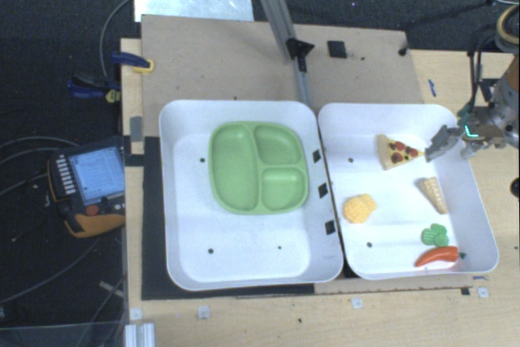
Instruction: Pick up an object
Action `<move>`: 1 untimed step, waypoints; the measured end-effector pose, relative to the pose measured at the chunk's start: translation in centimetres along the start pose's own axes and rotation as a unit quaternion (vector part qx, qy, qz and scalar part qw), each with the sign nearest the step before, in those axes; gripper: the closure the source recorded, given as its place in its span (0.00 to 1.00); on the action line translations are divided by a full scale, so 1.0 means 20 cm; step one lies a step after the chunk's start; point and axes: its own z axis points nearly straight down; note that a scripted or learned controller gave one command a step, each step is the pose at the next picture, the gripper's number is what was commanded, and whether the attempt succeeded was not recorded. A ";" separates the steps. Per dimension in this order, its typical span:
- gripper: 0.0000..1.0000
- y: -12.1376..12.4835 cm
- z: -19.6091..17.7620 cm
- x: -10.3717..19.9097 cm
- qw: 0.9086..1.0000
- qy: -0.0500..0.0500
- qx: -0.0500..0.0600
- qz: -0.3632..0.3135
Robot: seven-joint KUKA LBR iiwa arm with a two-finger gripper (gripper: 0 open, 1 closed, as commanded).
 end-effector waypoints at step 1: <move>0.00 0.00 0.00 0.00 1.000 0.000 -0.001 0.000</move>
